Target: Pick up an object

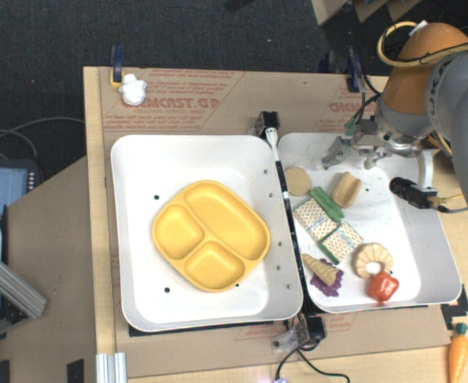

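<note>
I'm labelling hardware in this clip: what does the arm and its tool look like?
The arm is a thick, rounded grey body with a glossy orange band above the wrist. A yellowish cable loops over the band. The tool is small, metal-grey, with dark wiring around its mount.

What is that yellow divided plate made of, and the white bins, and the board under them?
The yellow plate looks like moulded plastic: even colour, rounded compartments, soft sheen. The left bin and right bin seem thin, smooth white plastic with rounded rims. The board appears to be printed brown cardboard, matt.
</note>
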Controlling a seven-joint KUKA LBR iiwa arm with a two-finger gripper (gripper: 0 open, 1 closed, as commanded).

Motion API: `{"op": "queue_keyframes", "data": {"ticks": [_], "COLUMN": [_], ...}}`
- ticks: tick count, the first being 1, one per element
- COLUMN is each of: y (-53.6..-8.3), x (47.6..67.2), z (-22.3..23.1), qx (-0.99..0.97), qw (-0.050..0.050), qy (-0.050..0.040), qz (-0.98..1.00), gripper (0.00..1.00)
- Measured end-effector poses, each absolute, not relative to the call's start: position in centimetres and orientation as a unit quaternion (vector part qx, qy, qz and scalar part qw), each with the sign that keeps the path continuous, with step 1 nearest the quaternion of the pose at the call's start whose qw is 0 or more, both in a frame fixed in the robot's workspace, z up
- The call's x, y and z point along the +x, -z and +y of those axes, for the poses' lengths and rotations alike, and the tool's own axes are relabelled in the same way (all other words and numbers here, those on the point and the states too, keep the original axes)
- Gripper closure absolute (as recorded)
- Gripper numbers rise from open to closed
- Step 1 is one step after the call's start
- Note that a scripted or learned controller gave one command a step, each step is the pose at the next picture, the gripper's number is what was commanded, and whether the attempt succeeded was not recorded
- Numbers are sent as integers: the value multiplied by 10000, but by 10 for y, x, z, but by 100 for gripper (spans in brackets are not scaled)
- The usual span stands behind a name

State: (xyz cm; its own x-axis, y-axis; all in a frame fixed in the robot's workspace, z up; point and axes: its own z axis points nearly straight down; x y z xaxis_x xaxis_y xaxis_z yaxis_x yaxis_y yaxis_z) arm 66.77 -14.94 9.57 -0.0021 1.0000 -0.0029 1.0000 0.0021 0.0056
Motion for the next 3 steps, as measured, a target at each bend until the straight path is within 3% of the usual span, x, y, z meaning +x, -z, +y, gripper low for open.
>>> {"op": "queue_keyframes", "data": {"ticks": [1,2,3], "y": [-84,-95,-191], "x": [619,621,593], "z": [-128,-129,-57], "qx": [7075,7075,7044], "qw": [-26,8,24], "qy": [12,-5,-41], "qz": [7067,7067,7098], "gripper": [0,100,100]}}
